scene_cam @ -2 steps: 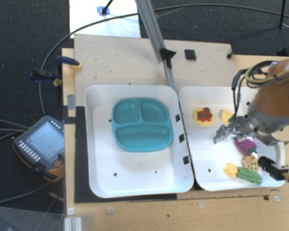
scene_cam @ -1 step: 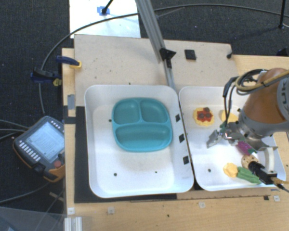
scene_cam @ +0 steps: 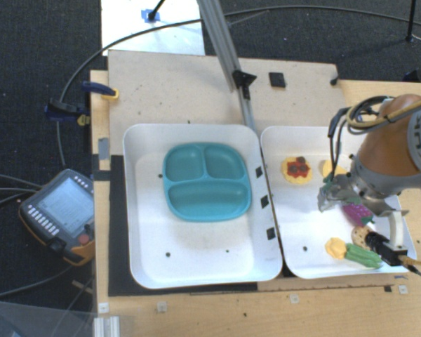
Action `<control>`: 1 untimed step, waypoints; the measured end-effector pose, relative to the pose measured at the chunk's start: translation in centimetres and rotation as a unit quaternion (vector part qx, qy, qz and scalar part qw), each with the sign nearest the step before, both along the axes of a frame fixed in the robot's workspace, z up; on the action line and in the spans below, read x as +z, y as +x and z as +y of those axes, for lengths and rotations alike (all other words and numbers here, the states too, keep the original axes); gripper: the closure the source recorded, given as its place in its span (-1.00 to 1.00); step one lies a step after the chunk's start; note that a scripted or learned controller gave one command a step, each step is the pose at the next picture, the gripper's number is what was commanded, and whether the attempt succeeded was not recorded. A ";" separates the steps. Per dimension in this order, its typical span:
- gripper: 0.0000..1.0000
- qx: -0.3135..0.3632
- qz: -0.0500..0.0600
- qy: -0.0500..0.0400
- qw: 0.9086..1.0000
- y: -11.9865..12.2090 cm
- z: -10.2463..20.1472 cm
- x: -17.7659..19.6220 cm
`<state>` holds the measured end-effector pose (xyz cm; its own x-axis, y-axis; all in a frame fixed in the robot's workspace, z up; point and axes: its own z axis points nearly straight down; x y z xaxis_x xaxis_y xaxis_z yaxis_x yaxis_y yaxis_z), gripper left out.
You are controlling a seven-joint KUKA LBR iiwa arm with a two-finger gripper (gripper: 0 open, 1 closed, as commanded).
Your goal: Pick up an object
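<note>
reaching into the right bin (scene_cam: 295, 258), our gripper (scene_cam: 331, 196) hangs low beside a purple toy piece (scene_cam: 356, 211), and we cannot tell its state from this angle. near it lie a small round pizza toy (scene_cam: 297, 169), a yellow piece (scene_cam: 335, 247) and a green piece (scene_cam: 363, 255). the left bin (scene_cam: 147, 258) carries a teal divided plate (scene_cam: 207, 182). we judge these toys light, hard plastic, smooth and apt to slip; the purple piece looks best taken across its narrow middle.
</note>
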<state>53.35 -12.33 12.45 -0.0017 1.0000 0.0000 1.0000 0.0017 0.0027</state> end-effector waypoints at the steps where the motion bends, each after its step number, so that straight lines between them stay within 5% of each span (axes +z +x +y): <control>1: 1.00 0.001 -0.001 -0.001 1.000 0.3 -0.6 4.5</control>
